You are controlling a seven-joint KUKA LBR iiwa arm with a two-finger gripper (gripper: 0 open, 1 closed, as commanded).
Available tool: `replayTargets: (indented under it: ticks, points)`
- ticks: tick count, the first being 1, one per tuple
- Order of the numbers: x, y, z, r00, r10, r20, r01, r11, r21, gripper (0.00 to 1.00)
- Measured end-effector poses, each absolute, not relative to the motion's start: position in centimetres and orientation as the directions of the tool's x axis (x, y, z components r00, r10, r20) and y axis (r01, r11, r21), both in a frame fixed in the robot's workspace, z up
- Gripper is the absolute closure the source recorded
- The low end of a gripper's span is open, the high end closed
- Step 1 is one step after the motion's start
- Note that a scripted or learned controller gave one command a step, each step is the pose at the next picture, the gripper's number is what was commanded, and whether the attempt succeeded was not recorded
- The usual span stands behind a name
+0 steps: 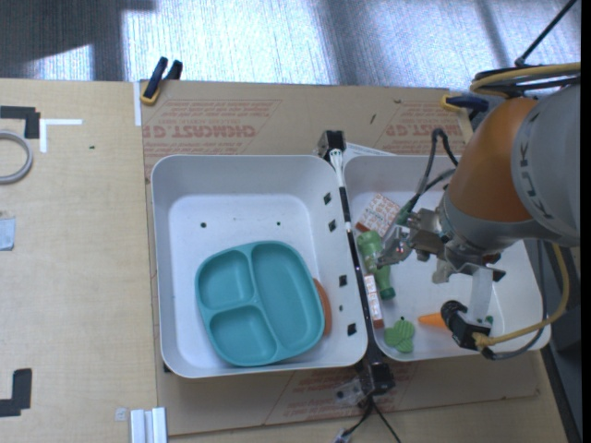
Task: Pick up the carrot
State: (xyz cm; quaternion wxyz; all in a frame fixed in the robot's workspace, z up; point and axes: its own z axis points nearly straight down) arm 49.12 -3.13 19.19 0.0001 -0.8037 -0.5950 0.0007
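Note:
The carrot [431, 320], a small orange piece, lies on the floor of the right bin [526, 289] near its front. My gripper [395, 247] hangs over the same bin, up and to the left of the carrot, close to a green bottle [373, 258] that lies along the bin's left wall. The gripper is apart from the carrot. The grey arm with its orange band [494, 169] covers much of the right bin's back and right side.
A teal divided plate [259, 301] lies in the left bin [231, 192], with something orange [323, 305] peeking out under its right edge. A leafy green toy [400, 335] sits left of the carrot. A red-and-white packet [379, 212] lies further back.

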Motion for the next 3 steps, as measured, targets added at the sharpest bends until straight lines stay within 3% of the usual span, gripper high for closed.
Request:
replayTargets:
  ticks: [1,2,3]
  points:
    - [47.81,-0.95,19.20,0.116,0.993,0.000,0.993,-0.116,-0.001,0.00]
    - [47.81,-1.54,19.22,-0.346,0.938,0.000,0.938,0.346,0.000,0.00]
    - [48.65,-1.48,19.23,-0.771,0.637,-0.001,0.637,0.771,0.001,0.00]
